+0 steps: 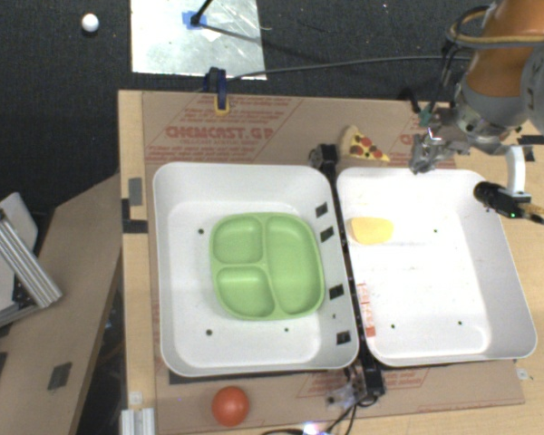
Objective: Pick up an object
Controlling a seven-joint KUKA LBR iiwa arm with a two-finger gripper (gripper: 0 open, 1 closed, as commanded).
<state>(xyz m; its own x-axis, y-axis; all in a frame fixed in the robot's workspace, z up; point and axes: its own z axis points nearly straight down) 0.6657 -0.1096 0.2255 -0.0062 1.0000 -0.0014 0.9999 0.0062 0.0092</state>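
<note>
Where the two shallow white plastic bins sit side by side on a sheet of brown cardboard (254,125) printed with red lettering, the left bin (177,243) holds a pale green divided tray (266,265) with rounded corners and three smooth, matte compartments. The right bin (453,279) holds a small yellow object (371,231), flattish and rounded with a soft, dull surface, lying near the bin's back left corner, close to the seam between the bins. Black clips line that seam.

The arm comes in from the right, its glossy orange band (517,16) curving above a grey wrist. The gripper (423,159) hangs over the back rim of the right bin, well apart from the yellow object, and nothing shows between its tips. The metal tips are too small and blurred for their spacing to be judged, so their state cannot be told.

Just behind the bins, a wedge-shaped toy pizza slice (364,145) with red spots lies on the cardboard, near the gripper but outside either bin. A round, orange-red ball (230,405) rests on the cardboard in front of the left bin. Farther back, a crinkled, shiny sheet (196,25) lies on dark fabric, with a small white ball (90,23) off to its left.
</note>
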